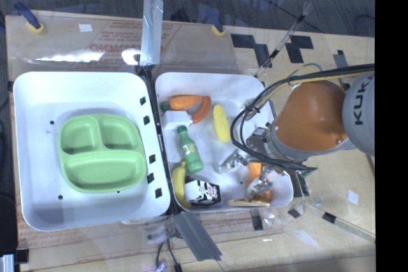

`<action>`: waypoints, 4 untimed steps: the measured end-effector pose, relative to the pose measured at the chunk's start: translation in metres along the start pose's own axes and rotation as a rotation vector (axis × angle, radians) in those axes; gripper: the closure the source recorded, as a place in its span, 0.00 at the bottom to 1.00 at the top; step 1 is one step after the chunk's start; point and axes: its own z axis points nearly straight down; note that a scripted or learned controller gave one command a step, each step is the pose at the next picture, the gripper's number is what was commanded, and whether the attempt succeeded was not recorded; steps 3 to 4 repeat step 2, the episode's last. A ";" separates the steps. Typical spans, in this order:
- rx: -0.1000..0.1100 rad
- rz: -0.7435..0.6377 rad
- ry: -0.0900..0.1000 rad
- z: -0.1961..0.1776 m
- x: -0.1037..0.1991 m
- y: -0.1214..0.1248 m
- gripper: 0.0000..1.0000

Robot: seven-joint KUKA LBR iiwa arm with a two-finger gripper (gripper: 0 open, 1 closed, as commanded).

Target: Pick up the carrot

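Camera view shows two white bins on the bench. One green divided plate [101, 153] lies in the left bin [25, 137]. Right of the plate, the other bin [191, 81] holds one carrot [185, 102] at its far end, touching one sausage [202, 109], plus one corn cob [221, 123], one green bottle [190, 150] and one banana [179, 181]. One claw [255, 183] hangs well right of the plate, away from the carrot; I cannot tell how it stands.

Carrot [185, 101] lies beside corn [220, 123], right bin [191, 81].
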 end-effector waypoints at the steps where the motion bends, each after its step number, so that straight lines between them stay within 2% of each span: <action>1: 0.000 -0.006 -0.001 -0.010 -0.003 0.001 1.00; 2: -0.001 0.277 0.002 -0.043 -0.012 -0.012 1.00; 4: -0.001 0.277 0.002 -0.043 -0.012 -0.012 1.00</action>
